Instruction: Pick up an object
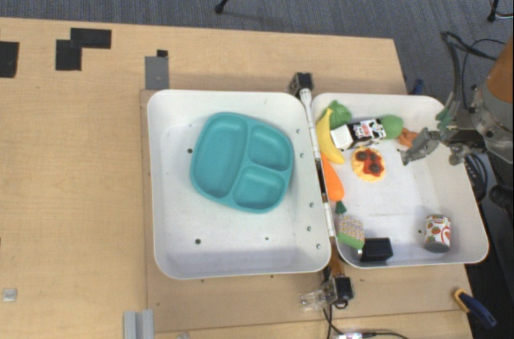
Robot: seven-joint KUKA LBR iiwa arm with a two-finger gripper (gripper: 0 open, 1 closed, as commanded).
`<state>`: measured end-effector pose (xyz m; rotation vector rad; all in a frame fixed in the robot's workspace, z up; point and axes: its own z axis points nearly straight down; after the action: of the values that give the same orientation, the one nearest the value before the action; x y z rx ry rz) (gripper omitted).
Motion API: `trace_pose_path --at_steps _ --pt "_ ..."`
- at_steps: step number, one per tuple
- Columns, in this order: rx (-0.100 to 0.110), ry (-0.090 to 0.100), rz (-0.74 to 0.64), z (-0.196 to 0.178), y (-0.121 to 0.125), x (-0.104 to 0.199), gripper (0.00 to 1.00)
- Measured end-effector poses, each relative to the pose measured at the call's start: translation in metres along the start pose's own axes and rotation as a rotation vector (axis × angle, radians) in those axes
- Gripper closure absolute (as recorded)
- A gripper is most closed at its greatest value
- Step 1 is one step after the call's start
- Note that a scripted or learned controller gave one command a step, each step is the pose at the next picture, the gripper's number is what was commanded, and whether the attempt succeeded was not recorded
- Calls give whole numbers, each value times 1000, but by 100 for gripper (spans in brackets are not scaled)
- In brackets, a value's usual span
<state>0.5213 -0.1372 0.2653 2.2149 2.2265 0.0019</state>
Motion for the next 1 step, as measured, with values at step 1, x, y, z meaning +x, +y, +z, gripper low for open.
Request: trace_pose_path --at_steps 1 --pt "-4 -2 4 177 -32 -26 0"
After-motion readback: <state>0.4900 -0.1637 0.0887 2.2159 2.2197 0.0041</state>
